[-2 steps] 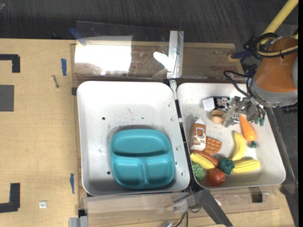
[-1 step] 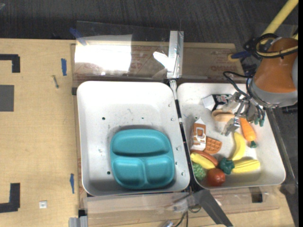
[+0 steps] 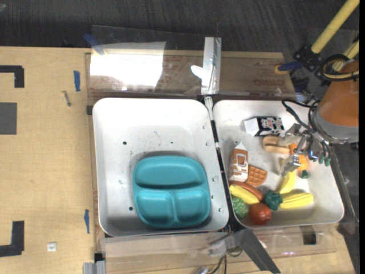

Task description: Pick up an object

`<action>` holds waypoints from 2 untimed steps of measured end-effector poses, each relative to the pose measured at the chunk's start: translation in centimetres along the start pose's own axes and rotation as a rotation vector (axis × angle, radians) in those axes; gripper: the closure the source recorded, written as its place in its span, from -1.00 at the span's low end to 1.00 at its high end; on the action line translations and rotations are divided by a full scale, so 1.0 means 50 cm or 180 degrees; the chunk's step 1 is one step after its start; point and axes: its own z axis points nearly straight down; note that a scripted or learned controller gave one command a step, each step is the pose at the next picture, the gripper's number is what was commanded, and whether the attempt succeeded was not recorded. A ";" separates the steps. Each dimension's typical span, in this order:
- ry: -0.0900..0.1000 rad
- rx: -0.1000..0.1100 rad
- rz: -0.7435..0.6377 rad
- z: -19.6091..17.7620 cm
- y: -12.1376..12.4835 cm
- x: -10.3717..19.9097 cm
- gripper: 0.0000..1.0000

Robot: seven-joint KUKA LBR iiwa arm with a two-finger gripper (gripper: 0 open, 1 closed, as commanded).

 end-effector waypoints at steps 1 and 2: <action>-0.0009 0.0003 -0.0026 -0.001 -0.006 0.041 -1.00; -0.0018 0.0006 -0.0059 -0.003 -0.006 0.094 -1.00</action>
